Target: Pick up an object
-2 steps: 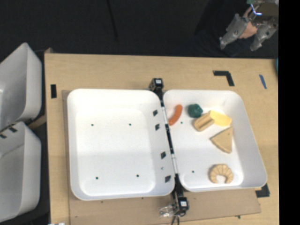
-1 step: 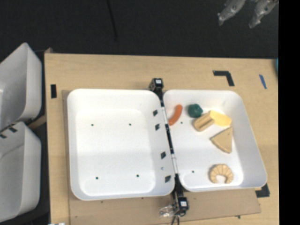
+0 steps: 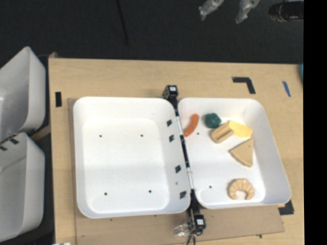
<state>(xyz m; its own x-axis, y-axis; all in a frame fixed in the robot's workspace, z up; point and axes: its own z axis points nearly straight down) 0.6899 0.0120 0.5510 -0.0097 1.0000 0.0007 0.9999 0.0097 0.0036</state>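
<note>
Camera view — gripper point(image 3: 230, 6) above bench, open

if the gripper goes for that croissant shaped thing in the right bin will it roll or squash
The croissant lies flat, a curved crescent, so it probably won't roll. It looks like a moulded toy, likely stiff and light, though the material can't be confirmed. Its ridged, rounded back may let fingers slip. It sits apart from the wedge, leaving room around it.
</note>
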